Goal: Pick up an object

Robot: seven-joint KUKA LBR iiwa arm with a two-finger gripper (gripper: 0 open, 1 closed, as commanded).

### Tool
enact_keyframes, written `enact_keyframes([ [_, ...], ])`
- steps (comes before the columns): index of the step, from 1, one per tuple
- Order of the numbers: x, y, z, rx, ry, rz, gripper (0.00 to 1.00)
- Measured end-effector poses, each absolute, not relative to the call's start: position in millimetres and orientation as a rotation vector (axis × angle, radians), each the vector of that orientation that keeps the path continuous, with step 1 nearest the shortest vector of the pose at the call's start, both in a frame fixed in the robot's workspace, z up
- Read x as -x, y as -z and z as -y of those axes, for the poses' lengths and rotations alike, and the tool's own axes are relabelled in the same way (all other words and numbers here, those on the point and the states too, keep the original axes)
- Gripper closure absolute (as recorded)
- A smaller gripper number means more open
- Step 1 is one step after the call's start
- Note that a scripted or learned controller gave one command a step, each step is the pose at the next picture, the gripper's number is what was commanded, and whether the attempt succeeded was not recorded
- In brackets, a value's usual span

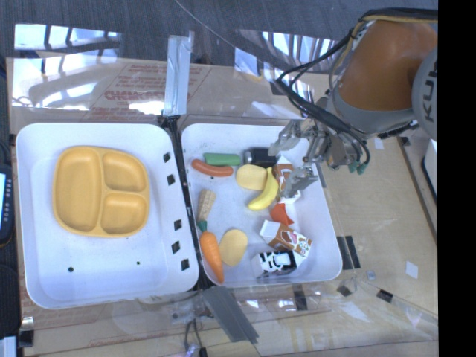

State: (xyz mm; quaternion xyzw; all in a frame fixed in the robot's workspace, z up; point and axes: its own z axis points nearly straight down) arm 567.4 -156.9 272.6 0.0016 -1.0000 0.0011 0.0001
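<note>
Bright, even light; slight softness

- I see two bins side by side on the counter (387, 222): the left bin (37, 274) holds a divided plate (100, 190) lying in its far-left part.
- In the right bin (327, 251), a hot dog (212, 169) lies near the far-left corner, a banana (264, 192) at the middle, just right of it.
- A carrot (211, 256) lies along the near-left wall, a milk carton (278, 261) by the near wall.
- The gripper (296, 158) hangs over the bin's far-right part, beside the banana.
</note>
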Motion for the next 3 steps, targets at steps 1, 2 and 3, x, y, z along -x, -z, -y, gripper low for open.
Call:
enact_keyframes([
  [1,-509.9,-161.1,190.6,-0.058,0.004,3.134,0.00],
  [2,-505.6,-114.6,194.2,-0.012,-0.012,3.167,0.00],
  [3,-540.8,-92.3,157.3,0.166,0.001,3.140,0.00],
])
